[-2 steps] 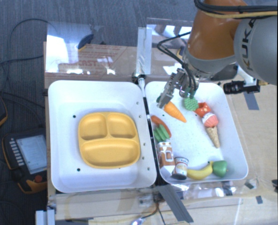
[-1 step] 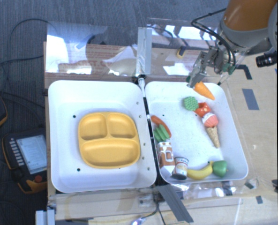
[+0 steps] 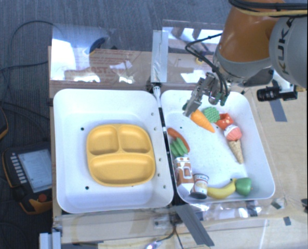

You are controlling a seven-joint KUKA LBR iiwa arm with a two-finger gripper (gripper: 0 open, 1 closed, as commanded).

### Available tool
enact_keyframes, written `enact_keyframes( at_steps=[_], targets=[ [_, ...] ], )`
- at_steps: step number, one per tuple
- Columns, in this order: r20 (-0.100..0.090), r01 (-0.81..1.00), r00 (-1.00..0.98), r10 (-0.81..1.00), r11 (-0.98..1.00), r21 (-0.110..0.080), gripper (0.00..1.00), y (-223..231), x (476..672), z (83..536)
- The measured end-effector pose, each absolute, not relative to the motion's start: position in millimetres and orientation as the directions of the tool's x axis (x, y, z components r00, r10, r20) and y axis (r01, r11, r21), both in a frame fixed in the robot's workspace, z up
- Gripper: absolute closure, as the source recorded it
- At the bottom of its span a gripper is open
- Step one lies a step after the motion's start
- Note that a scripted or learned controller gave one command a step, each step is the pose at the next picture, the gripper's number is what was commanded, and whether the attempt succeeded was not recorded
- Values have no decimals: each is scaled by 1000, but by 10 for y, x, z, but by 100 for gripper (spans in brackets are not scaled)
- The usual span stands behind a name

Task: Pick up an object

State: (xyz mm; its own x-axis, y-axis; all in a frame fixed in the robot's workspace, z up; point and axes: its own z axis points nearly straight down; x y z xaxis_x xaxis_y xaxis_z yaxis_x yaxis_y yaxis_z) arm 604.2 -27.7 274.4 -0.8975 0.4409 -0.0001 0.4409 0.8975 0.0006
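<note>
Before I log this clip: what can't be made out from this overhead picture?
- Claw: small, dark and blurred above the carrot; contact and finger opening unreadable.
- Labels on the two small jars at the right bin's front: too small to read.
- Arm: cut off by the top and right edges.

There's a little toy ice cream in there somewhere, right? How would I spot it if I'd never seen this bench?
Look at the right white bin, the one crowded with toy food. Along its right side lies the ice cream cone, just below the carrot and a red piece beside it. It is the only tan waffle cone, with a pink-and-white scoop on top and its tip pointing toward the green pear.
</note>
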Motion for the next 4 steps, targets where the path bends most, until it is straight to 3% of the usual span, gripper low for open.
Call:
enact_keyframes(
  at_steps=[1,2,3,4],
  targets=[
    [-3,416,-910,416,910,1,100,361,6582,2920],
    [0,564,-826,564,826,0,100,386,5774,2821],
    [-3,498,-867,498,867,-2,100,148,6511,2450],
    [-2,625,-781,625,781,1,100,287,6563,2848]
  ],
)
